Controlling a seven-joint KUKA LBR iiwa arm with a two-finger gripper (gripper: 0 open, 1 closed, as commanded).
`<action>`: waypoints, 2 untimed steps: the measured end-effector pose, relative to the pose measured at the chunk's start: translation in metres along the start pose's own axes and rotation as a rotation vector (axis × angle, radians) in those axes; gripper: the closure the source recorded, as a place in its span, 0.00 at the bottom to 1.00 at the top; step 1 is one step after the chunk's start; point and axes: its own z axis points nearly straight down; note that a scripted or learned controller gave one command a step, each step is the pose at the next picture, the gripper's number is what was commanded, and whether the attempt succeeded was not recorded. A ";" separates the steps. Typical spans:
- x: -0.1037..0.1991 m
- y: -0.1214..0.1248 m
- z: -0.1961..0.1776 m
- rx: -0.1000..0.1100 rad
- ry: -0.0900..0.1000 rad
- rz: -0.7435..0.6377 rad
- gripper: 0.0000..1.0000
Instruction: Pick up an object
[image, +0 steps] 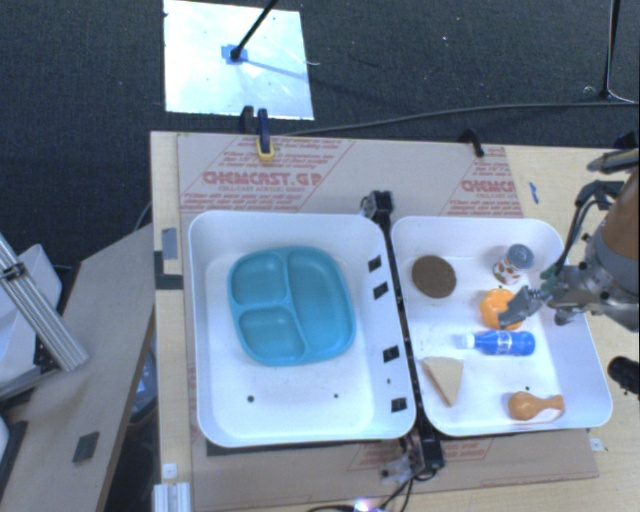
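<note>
The jaws' state cannot be told: the gripper (520, 303) sits at the orange object (493, 307). The blue bottle (503, 344) lies just below, long axis left-right.

- The arm (615, 250) is cut off by the right edge, so most of it can't be seen.
- Part of the orange thing (493, 306) is covered by the gripper (522, 303).
- The small cup-like item (512, 263) is too tiny to be made out properly.
</note>
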 end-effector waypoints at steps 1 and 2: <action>0.000 0.002 -0.005 -0.011 -0.002 -0.003 0.00; -0.005 0.011 0.043 -0.007 -0.001 0.000 0.00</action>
